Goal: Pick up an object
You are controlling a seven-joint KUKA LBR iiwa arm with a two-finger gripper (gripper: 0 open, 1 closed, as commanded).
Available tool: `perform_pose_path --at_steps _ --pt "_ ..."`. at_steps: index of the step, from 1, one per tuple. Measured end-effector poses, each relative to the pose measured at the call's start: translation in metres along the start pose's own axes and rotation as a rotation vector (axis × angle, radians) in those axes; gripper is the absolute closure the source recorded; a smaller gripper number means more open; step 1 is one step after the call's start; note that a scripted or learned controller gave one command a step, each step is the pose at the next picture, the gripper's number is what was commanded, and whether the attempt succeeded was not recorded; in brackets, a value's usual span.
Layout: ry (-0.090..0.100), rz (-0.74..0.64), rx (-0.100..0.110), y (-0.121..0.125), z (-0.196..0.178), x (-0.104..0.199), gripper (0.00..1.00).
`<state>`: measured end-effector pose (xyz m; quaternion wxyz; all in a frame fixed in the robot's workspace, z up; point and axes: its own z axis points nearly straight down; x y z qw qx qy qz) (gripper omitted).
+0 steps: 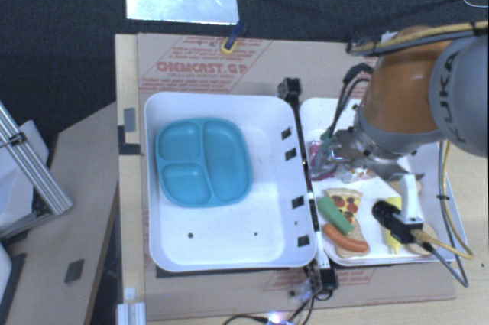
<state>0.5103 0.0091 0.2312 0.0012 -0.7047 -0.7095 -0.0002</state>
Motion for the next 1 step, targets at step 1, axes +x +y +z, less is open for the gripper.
perform_pose_path --at_steps 1 --pt "0.000 0.000 -0.001 -0.0095 0.0108 0.0215 1.00"
